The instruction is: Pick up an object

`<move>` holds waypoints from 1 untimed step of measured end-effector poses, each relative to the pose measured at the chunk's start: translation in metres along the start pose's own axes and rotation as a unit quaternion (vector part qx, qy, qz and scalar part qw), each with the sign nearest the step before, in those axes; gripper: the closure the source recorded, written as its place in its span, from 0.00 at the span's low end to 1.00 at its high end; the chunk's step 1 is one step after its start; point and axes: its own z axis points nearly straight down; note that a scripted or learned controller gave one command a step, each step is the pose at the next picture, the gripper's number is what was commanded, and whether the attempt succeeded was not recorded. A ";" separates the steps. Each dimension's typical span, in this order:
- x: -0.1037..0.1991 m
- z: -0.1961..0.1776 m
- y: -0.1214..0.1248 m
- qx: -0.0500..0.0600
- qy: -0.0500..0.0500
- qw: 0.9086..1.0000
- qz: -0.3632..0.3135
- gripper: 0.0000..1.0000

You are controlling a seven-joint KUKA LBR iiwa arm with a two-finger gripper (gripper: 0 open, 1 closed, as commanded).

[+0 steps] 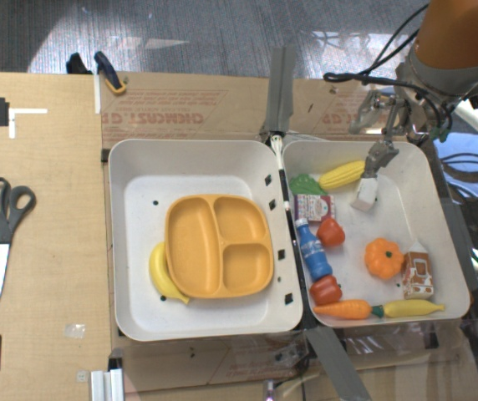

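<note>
cardboard sheet (180, 107) | red print, upside down and mirrored, unreadable | small cartons' labels too small to read

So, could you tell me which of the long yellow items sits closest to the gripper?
The corn cob, at the right bin's far end, just left of the gripper; both bananas lie farther off.

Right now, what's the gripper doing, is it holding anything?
Gripper: over the right bin, beside the corn cob. Open or closed, and whether it grips anything, cannot be told.
</note>
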 end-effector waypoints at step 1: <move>-0.006 0.153 0.003 0.001 -0.006 1.000 -0.027 0.00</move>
